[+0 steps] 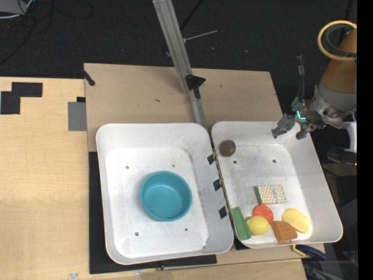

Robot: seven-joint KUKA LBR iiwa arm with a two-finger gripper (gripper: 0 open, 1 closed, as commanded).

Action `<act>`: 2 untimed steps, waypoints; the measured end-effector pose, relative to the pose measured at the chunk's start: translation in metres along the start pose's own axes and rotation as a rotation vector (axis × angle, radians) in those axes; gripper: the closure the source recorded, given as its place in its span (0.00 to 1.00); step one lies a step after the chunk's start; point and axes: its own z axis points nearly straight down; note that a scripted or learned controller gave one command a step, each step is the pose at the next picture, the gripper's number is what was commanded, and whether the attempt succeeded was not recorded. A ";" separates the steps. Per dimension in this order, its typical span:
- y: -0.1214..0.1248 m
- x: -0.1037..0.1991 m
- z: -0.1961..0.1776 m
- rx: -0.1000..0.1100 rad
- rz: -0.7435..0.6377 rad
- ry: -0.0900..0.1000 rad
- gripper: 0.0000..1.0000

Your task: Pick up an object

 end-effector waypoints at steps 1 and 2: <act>0.000 0.000 0.000 0.000 0.000 0.000 0.00; 0.002 0.000 0.063 0.005 0.000 0.001 0.00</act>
